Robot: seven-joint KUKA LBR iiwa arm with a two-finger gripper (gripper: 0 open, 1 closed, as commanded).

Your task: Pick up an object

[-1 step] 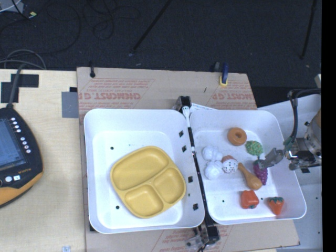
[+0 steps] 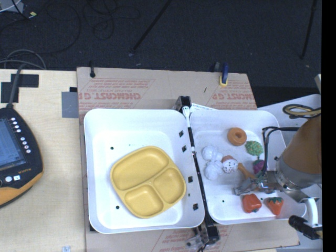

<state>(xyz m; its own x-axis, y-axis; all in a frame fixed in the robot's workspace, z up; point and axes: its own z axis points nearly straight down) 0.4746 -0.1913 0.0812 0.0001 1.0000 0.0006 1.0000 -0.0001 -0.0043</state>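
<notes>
- Apparently nothing is picked up: the gripper (image 2: 247, 187) hangs low in the right bin (image 2: 218, 125), lower right of frame; I cannot tell its state.
- Nearest, a red toy (image 2: 251, 203) lies just below it, ungrasped.

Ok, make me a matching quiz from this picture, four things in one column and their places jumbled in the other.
Things:
1. yellow tray
2. donut
3. pendant
4. strawberry

Places:
A. bench, far left
B. right bin, back
C. left bin
D. right bin, front right corner

Pairs: 1-C, 2-B, 3-A, 4-D
</notes>
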